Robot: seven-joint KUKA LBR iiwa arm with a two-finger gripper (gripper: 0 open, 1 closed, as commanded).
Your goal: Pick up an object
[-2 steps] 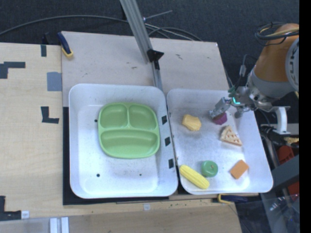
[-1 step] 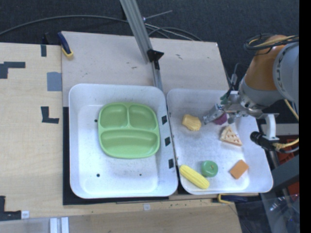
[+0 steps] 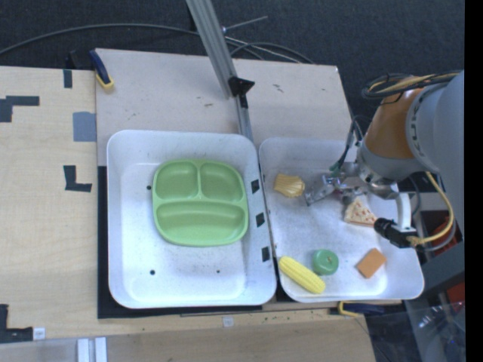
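Nearest the camera, along the front wall of the shallow white right bin [image 3: 400, 285], a yellow plastic corn cob [image 3: 302, 274] lies tilted, with a small round green toy [image 3: 326, 261] just beside it and an orange block [image 3: 370, 263] farther right. Behind these, mid-bin, a tan wedge-shaped toy slice [image 3: 359, 213] lies just beside the grey two-finger gripper [image 3: 317, 193]. Its fingers look slightly apart with nothing between them. A yellow lumpy toy [image 3: 289, 185] rests just left of it. Left of this bin, a green divided plastic plate [image 3: 201, 203] sits in the neighbouring white bin [image 3: 121, 225].
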